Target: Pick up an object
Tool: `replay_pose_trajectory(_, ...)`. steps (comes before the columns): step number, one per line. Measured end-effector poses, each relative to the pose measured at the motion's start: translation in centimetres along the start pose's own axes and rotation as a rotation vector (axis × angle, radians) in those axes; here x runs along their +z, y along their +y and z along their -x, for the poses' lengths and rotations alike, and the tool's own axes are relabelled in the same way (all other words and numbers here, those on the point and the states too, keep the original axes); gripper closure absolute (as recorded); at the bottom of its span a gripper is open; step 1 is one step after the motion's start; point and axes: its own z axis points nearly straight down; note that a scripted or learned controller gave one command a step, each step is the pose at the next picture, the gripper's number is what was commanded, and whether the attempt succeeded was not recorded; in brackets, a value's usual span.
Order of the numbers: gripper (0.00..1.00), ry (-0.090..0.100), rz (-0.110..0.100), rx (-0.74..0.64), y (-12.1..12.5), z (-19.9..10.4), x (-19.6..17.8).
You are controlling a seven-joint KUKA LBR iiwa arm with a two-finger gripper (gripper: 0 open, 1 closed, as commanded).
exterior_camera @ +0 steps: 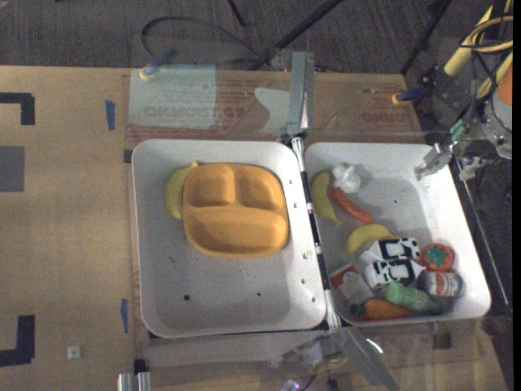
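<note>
Above the far right corner of the right-hand shallow white bin (466,218) my two-finger gripper (446,156) hung at the end of my grey arm, reaching in from the right; its metal fingers looked spread and nothing sat between them.

Down in that bin lay the objects I could pick from: a yellow toy banana (324,196) against the left wall, a crumpled white lump (346,176) just beside it, an orange carrot-shaped toy (352,206), a second smaller yellow banana (368,235), a black-and-white patterned carton (391,261), a round red tomato toy (437,256), a small printed can (440,284), a green bottle-like toy (413,298), a small white-and-red packet (350,284) and another orange carrot (381,309) at the near wall. They crowded the near half, many touching, well apart from my gripper.

Beside it, the left-hand white bin (163,283) held an orange divided plastic tray (236,208) with a yellow banana-shaped piece (174,192) tucked against its left edge.

Both bins rested on a brown board bench (65,218) marked with blue tape (110,114) and black squares; dark carpet (98,23) and tripod legs (326,8) lay beyond.
</note>
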Motion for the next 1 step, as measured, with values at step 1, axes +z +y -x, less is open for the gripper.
replay_pose_trajectory(1,0.0,0.0,0.0,-0.155,-6.89,-1.61,10.52)
